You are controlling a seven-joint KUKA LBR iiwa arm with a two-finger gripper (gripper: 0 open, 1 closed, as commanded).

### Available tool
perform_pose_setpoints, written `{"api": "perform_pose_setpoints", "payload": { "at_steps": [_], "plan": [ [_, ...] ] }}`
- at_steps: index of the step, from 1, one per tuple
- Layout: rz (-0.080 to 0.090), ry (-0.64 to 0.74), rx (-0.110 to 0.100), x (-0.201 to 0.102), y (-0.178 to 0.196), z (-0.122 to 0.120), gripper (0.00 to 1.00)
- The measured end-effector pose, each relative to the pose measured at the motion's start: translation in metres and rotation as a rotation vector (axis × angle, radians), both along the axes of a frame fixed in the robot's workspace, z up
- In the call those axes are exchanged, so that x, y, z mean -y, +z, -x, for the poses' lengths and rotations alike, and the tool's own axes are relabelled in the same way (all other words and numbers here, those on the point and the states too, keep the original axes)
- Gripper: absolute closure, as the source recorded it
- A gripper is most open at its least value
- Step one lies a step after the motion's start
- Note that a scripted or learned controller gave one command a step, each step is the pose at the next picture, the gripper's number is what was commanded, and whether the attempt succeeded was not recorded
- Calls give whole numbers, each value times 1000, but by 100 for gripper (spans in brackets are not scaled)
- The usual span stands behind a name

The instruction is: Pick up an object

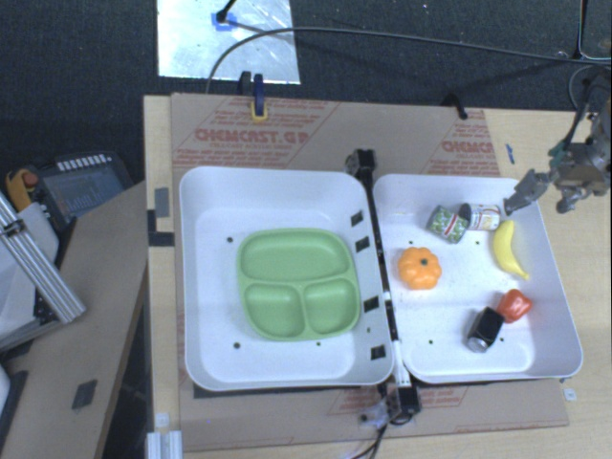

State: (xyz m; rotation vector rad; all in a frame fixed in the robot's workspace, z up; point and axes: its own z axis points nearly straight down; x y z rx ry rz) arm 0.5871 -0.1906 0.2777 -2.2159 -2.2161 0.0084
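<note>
The gripper [535, 191] is seen at the right bin's [550, 352] far right edge, its fingers spread apart with nothing between them. Just beside it lie a small can [448, 223] and a banana [508, 248]; an orange pumpkin [419, 267] is set nearer the bin's middle. A green divided tray [293, 283] is held in the left bin [210, 256].

Two bins are sitting side by side mid-frame. The left bin [206, 194] is holding a divided tray [295, 283] at its centre. In the right bin [555, 352], a can [448, 223] is lying toward the top, a banana [508, 249] just right of it, a pumpkin [419, 268] below the can, and a pepper [514, 304] touching a small box [485, 329] at lower right. The gripper [524, 195] is hanging at the frame's right, just above the banana.
</note>
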Motion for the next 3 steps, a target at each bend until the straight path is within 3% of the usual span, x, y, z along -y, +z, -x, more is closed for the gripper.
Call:
{"api": "perform_pose_setpoints", "payload": {
  "at_steps": [1,3],
  "plan": [
    [2,3,11,-1,7,-2,0],
    [2,1,8,6,-93,-5,0]
  ]
}}
